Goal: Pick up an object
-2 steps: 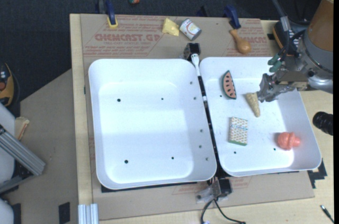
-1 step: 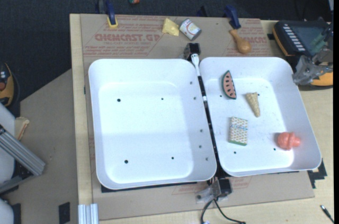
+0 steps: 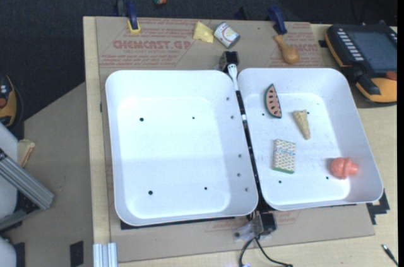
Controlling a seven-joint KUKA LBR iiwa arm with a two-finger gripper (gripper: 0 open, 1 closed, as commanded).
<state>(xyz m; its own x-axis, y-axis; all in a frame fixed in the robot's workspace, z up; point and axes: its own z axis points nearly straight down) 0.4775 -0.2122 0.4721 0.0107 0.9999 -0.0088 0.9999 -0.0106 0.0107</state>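
- Presently, side by side on a brown cardboard-covered bench (image 3: 189, 45): two shallow white bins, left bin (image 3: 120, 133) and right bin (image 3: 353, 108), touching along their inner rims.
- In the right bin, toward its upper left: a toy watermelon slice, red with a green rind (image 3: 273, 101), lying flat.
- Just right of and below the slice: a small tan cone-shaped piece (image 3: 303, 124), point toward the near side.
- Below the cone, apart from it: a pale rectangular block with a green-and-cream checked face (image 3: 284, 156).
- Near the right bin's lower right corner: a rounded pink-red lump (image 3: 343, 167), well apart from the block.
- Behind the bins on the cardboard: a yellow wedge (image 3: 203, 33) just beside a small white box (image 3: 226, 35), and a brown pear-shaped piece (image 3: 287, 51).
- At the back edge: two blue clamps (image 3: 132, 13).
- To the far right: a black handheld panel with an orange rim (image 3: 369, 54).
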